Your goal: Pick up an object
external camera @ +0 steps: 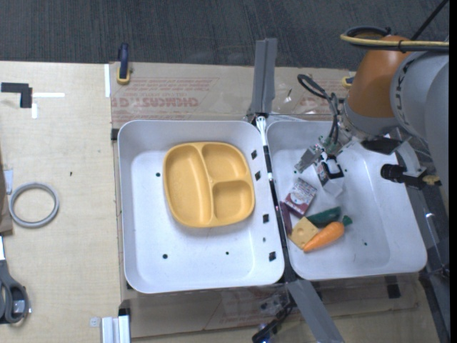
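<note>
**Over the right bin, near its back-left corner**

Right white bin (400,249): gripper (325,164) hovers, can't tell its grip. Orange plastic carrot (325,236), yellow cheese wedge (305,231), small packet (300,195) crowd the divider; right half roomy. Left bin (143,249): yellow divided plate (209,184).

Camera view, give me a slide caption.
Grey arm's gripper above right white bin holding toy carrot; yellow divided plate in left bin.
</note>
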